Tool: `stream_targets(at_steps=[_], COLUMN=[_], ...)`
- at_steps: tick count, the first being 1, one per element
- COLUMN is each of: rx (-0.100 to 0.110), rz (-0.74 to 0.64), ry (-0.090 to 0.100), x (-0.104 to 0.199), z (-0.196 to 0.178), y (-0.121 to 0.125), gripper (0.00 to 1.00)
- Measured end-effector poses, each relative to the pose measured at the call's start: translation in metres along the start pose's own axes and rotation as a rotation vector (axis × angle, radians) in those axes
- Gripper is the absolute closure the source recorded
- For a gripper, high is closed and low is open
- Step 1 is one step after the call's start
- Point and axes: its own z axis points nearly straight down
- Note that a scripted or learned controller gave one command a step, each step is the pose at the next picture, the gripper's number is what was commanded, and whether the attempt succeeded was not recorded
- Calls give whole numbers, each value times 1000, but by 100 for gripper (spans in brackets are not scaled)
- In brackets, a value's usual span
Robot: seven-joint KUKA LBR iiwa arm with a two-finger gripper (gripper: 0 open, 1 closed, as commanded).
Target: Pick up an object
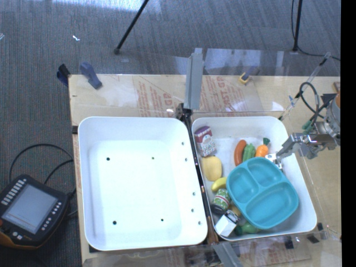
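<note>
The right bin (295, 149) holds a blue divided plate (262, 192), a red and white carton (205, 141), a yellow potato-like piece (211, 167), a small banana (219, 184), an orange-red carrot shape (240, 152), green vegetables (249, 152), a small orange piece (261, 150), a can (221, 201) and a white box (226, 226). My gripper (280, 153) reaches in from the right and hangs low over the bin's right side, by the plate's upper right rim and the orange piece. Nothing shows in its hold.
The left bin (89, 149) lies beside the right one, with a grey upright post (193, 85) behind the seam. A tablet controller (30, 207) sits on the floor at the left. Cables (310, 96) hang near the arm at the right.
</note>
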Motion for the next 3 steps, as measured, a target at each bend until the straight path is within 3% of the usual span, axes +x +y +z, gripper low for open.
stream_targets(at_steps=[1,2,3], rx=[-14,-7,-7], rz=[178,180,180], ry=[-2,0,0], x=[20,19,19], z=[142,136,136], y=[39,39,39], gripper=[0,100,0])
